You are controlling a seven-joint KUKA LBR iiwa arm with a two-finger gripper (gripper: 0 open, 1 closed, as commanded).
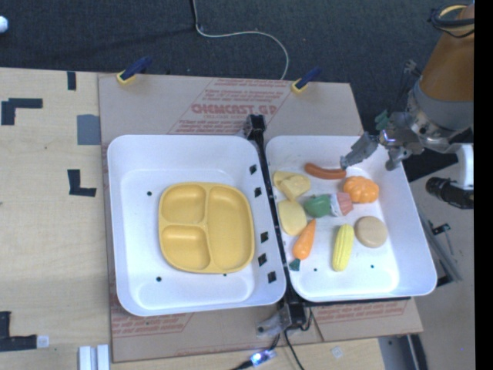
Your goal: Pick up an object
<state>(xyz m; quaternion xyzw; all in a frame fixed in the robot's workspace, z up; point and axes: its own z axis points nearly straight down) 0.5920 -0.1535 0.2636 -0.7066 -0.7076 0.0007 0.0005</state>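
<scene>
The arm [451,60] reaches in from the right, its orange band high at the upper right corner. Its gripper [375,151] hangs over the right bin's far right corner, fingers [354,154] spread apart, holding nothing.

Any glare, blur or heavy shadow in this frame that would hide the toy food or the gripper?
Camera view: even, soft lighting, with only faint shadows under the toy food. The white right bin looks bright but not blown out; the carrot and corn read clearly. The gripper is slightly soft and small, its fingers hard to make out. The yellow tray is sharp enough.
</scene>
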